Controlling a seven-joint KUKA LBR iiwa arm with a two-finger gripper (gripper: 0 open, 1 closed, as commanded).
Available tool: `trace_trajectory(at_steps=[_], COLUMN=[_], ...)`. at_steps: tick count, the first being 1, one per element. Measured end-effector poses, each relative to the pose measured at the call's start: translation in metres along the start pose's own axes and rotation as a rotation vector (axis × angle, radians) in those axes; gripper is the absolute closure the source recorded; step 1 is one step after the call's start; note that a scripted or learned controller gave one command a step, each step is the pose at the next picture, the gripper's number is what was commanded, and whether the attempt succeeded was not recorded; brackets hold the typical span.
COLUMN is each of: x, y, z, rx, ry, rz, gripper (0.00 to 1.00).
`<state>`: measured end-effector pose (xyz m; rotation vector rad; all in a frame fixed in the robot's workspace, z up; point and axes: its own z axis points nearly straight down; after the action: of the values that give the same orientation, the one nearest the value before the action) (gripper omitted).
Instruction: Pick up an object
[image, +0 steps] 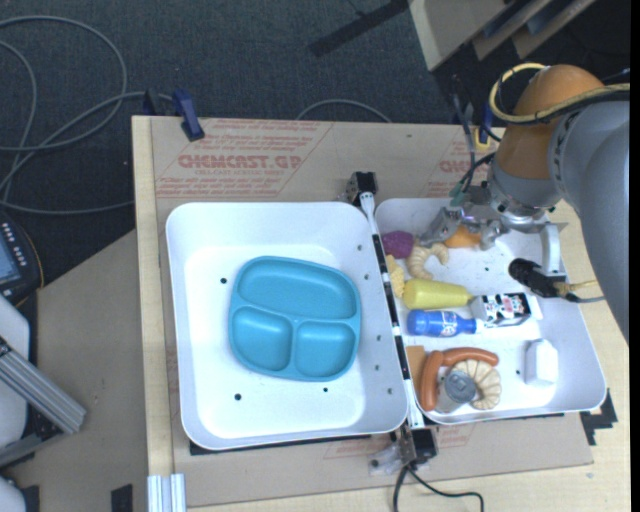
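The tool (462, 228), its state impossible to tell, is low over the right bin (578, 372) in the reach step; next it must close on something near the orange piece (461, 240).

Bright even light, soft shadows, slightly grainy

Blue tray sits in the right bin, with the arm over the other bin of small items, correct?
Not quite. The camera view shows the blue tray in the left bin. The arm is over the right bin of small items.
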<state>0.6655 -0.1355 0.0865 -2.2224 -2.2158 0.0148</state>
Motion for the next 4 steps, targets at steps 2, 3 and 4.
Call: trace_trajectory(at_steps=[2,3,4], x=[0.08,0.075,0.019], y=[-0.057,-0.058,-0.047], z=[-0.11,-0.103,-0.095], rx=[-0.014,-0.008,-0.012], ry=[0.008,0.005,0.002], rz=[-0.011,-0.004,0.001], gripper=[1.0,0.0,0.0])
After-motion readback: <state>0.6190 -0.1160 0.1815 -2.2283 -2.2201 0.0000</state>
